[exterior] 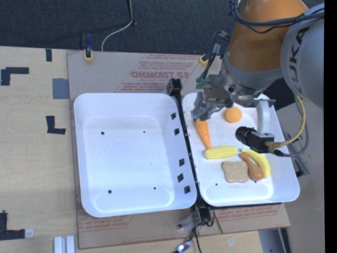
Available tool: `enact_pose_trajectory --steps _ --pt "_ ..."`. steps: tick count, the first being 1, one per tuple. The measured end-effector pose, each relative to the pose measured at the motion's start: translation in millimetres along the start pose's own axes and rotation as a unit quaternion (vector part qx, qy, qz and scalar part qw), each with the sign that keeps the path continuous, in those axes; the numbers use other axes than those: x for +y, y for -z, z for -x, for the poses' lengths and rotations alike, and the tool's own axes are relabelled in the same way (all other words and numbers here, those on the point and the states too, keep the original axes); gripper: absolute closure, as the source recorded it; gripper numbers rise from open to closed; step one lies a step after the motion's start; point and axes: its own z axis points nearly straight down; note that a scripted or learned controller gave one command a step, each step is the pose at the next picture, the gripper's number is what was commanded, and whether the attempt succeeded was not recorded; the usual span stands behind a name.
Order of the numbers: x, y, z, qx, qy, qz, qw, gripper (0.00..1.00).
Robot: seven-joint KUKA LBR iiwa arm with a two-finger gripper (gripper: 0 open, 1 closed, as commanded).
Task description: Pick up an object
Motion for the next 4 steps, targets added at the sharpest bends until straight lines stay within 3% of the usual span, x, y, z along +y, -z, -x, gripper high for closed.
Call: enact_pose_trajectory --steps 1,2,3,4 --pt "-21.1 42.2 -5.0 0.000 0.000 0.001 1.0000 1.00" --pt "-6.4 31.7 -11.8 -0.001 -0.001 -0.001 1.0000 1.00" --pt "-39.1 40.4 -50.2 0.000 0.001 -0.001 1.0000 1.00" --pt "-56.8 55.5 -82.3 0.000 0.001 0.000 1.0000 1.00"
